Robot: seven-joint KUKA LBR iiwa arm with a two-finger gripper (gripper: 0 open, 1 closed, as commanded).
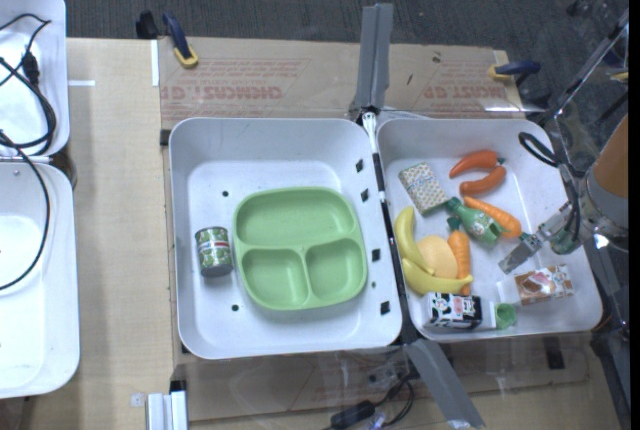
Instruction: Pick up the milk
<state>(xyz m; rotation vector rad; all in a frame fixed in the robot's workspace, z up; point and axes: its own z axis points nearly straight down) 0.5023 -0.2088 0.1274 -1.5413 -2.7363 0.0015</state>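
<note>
Nearest the camera, along the front wall of the right bin [590, 313], the milk [455, 310] lies on its side, a small black-and-white carton just under the banana [415, 258]. Its long axis runs roughly left to right, parallel to that wall; a green piece [505, 316] sits just beside its right end, perhaps its cap, so it seems to point right, though I cannot be sure. Right of that lies a brown carton [545, 285].

A little farther back, the gripper [530, 248] hangs over the right part of the bin, above bare floor between the brown carton and a carrot [492, 214]. Its fingers look slightly parted and nothing is between them.

To do this step well, I would move the gripper left and forward until it is over the carton's middle, turn the fingers to close across the short width, and descend straight, keeping clear of the banana behind and the wall in front.

Farther off lie a green bottle [475, 223], two orange peppers [478, 170] and a patterned packet [424, 186]. The left bin [190, 218] holds a green tray [300, 248] and a can [213, 250].
</note>
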